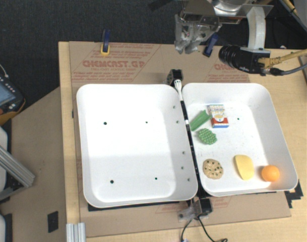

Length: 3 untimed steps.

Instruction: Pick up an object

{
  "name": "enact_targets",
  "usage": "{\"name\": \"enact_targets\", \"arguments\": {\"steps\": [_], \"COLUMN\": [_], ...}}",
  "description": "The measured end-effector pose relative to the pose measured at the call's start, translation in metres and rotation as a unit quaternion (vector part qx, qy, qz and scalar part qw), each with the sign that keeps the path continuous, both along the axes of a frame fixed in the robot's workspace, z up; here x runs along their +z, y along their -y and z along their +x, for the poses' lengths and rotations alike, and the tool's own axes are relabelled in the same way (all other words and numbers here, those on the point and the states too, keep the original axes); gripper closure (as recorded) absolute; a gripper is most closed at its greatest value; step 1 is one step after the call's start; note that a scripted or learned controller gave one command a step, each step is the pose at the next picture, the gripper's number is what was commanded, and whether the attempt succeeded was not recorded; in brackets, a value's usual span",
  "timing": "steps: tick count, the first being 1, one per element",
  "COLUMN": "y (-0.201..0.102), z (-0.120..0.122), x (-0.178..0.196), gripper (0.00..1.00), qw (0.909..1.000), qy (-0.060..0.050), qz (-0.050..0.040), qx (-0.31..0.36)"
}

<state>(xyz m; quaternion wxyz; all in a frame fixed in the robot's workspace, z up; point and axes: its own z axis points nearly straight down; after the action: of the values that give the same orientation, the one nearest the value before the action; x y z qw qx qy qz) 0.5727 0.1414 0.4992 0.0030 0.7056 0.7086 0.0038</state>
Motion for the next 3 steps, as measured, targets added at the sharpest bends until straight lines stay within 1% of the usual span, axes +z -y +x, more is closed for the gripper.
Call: {"name": "enact_targets", "arguments": {"steps": [3], "y": [-0.002], "z": [0.001], "x": [0.032], "gripper": [1.00], "qw": [1.0000], "qy": [0.005], "qz": [0.0000], "qx": [0.002]}}
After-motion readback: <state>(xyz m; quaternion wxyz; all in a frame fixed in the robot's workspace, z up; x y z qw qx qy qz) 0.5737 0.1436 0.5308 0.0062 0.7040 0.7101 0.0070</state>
